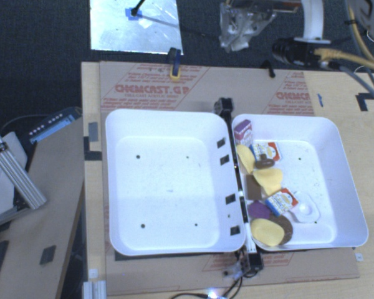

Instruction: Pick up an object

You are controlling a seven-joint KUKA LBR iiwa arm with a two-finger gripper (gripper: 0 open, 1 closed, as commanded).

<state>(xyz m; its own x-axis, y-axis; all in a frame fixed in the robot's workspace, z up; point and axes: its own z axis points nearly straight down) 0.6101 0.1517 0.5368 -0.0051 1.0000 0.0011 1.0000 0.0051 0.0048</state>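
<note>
Left bin (168, 185): bare white floor. Right bin (336, 185): clutter against its left wall — yellow pieces (268, 179), small red-and-white packets (266, 150), purple item; kinds hard to tell. Gripper (240, 27) well above right bin, upper part cropped; finger state unreadable.

A robotics lab: two white bins (168, 129) sit on a bench (206, 83) lined with protective sheeting, amid loose cables (361, 58), aluminium framing (12, 173) and dark carpet (37, 36).
</note>
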